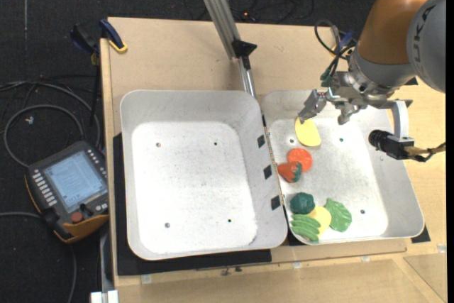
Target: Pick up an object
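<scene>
My gripper (328,110) hangs over the back of the right bin (383,174), its two fingers spread open with nothing between them. Just below and left of the left finger (311,108) lies a flat yellow piece (307,131). Nearer the front, along the bin's left side, sit an orange-red toy (298,159) and a red piece (288,171) touching it. At the front left corner cluster a dark green lump (302,203), a yellow piece (322,216), a light green leafy toy (339,216) and a green pod-like toy (306,226).
The left bin (191,174) lies beside the right one, joined by a ridge with black clips (268,170). A slanted metal pole (216,0) rises behind the bins. A teach pendant (67,184) lies left of the bench.
</scene>
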Available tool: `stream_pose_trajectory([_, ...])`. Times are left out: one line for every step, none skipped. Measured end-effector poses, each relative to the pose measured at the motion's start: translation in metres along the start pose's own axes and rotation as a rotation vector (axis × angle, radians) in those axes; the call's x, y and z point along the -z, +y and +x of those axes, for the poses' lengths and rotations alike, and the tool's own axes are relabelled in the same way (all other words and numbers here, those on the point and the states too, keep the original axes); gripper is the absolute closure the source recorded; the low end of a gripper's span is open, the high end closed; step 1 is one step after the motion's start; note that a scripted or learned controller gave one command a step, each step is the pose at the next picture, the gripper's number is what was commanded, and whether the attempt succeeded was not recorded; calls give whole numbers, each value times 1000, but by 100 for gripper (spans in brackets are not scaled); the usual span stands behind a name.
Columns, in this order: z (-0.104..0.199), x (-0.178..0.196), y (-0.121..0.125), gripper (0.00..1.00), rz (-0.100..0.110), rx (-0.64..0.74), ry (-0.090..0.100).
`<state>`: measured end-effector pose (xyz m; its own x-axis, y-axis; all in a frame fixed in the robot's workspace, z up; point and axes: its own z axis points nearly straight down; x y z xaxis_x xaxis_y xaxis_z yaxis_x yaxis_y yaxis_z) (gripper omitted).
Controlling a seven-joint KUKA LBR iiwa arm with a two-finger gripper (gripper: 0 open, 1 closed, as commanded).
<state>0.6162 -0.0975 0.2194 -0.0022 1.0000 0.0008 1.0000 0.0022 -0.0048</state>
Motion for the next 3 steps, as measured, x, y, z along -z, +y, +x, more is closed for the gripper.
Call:
stream_pose_trajectory([0,3,1,0,-5,-1,-1])
stream_pose_trajectory([-8,-58,0,0,1,-4,-1])
stream_pose_trajectory([-4,-105,-8,0,0,-3,0])
